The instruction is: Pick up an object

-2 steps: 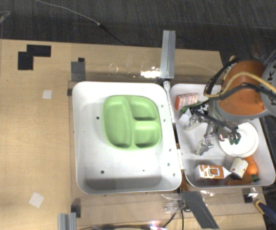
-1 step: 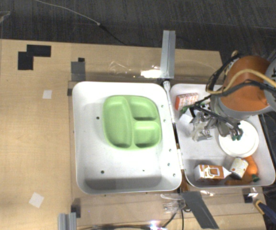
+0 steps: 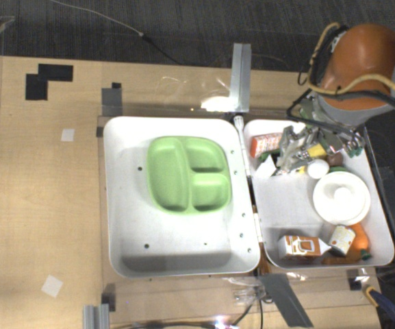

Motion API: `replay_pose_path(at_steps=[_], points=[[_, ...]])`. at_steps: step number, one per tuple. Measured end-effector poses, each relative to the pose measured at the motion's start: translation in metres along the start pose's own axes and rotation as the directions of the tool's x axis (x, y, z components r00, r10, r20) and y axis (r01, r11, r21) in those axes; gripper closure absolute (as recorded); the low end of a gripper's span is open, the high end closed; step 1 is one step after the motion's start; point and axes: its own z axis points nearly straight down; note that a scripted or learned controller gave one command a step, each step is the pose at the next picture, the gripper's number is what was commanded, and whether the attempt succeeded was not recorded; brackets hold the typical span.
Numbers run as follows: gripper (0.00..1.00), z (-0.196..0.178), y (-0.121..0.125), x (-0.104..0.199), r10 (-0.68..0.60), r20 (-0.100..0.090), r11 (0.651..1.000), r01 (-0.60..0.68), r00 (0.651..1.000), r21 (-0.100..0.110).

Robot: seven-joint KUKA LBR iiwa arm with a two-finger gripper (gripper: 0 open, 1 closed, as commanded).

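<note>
Gripper (image 3: pixel 294 151) sits low in the right bin (image 3: pixel 279 204), at the bin's 11 o'clock corner, its metal parts mixed in among small items; how it stands, wide or narrow, cannot be told, and nothing can be seen held in it. Above it, at 1 o'clock in the view, is the orange band (image 3: pixel 361 53) of the arm, with cables looping round it.

Just at the gripper's 9 o'clock lies a red-and-white packet (image 3: pixel 265 144); its printing is too blurred to read. At the gripper's 3 o'clock lies a small white round piece (image 3: pixel 316 169), and near its 4 o'clock a white bowl (image 3: pixel 341 197) rests upright against the bin's right wall. Along the bin's 6 o'clock edge lies a brown-and-white carton (image 3: pixel 301 247), its label unreadable, and beside it at 5 o'clock an orange object (image 3: pixel 359 242) partly under a white piece (image 3: pixel 341 237).

The left bin (image 3: pixel 125 204) carries a green divided tray (image 3: pixel 187 173) with three compartments, near the bin's middle, toward 12 o'clock. Both bins rest on the wooden tabletop (image 3: pixel 40 204), which bears black marks (image 3: pixel 46 79) at its 10 o'clock.
</note>
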Motion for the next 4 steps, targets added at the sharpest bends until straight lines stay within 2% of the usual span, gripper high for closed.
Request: replay_pose_path(at_steps=[1, 2, 3, 4], points=[[1.00, 0.002, 0.011, -0.063, -0.049, -0.002, 0.999, 0.049, 0.999, -0.004], [1.00, -0.074, -0.038, -0.042, 0.123, 0.002, 0.992, -0.123, 0.992, 0.003], [1.00, -0.098, -0.128, 0.001, -0.016, -0.002, 1.000, 0.016, 1.000, 0.004], [1.00, -0.020, -0.141, 0.011, -0.396, -0.005, 0.918, 0.396, 0.918, -0.007]])
